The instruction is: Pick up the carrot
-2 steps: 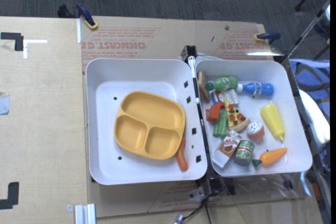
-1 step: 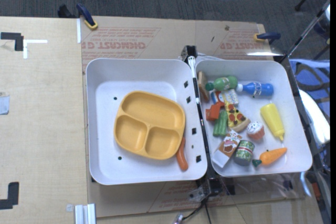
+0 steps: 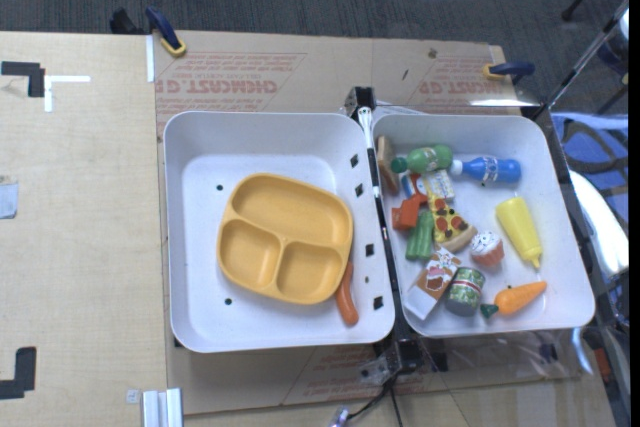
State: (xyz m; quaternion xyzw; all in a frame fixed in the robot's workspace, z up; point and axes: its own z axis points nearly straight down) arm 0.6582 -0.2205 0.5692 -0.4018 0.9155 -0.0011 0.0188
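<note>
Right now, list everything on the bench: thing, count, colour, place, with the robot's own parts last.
left bin: 1, white, left half of bench
right bin: 1, white, right half of bench
divided plate: 1, yellow, middle of left bin
sausage: 1, orange-red, left bin, at the plate's lower right edge
carrot: 1, orange with green top, near front right corner of right bin
yellow bottle: 1, yellow, right bin, right side
blue bottle: 1, blue and white, back of right bin
green bottle: 1, green, back of right bin
can: 1, green label, left of carrot
clamps: 2, blue and yellow, back edge of bench
</note>
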